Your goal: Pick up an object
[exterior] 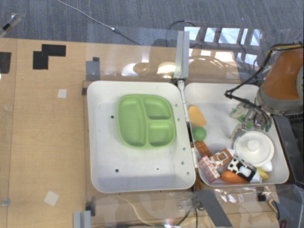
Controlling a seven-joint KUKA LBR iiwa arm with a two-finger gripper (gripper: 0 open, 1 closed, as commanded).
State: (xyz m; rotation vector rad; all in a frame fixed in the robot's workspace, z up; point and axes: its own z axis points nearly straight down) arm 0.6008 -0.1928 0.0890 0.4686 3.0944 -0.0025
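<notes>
Arm (285, 82) enters from the right, orange band over the right bin's (216, 99) far right corner. Gripper (249, 118) hangs low over the right side of that bin, just above the white lidded bowl (254, 148). Metal fingers (241, 114) show as a cluttered cluster; cannot tell whether the jaws are spread or pressed together. Nothing visible between them.

Right bin contents, all crowded toward the near and left side:
- yellow-orange piece (196, 115) against the left wall, far end
- green ball (199, 134) just near of it, touching or almost
- brown item (203, 149) next down along the wall
- red-and-white carton (209, 169) at the near left corner
- orange carrot-like piece (232, 177) at the near edge, beside the carton
- black-and-white patterned item (241, 167) between carrot and bowl
- small yellow piece (264, 175) near the bowl's near rim
- small box with orange print (222, 156) between brown item and bowl

Bowl sits at the right of the bin, lid knob up.

Left bin (104, 175) holds a green divided plate (145, 120), three compartments, lying flat near the bin's middle, slightly toward the far side. Bins touch along the centre divider. Both rest on a wooden bench (42, 141).
</notes>
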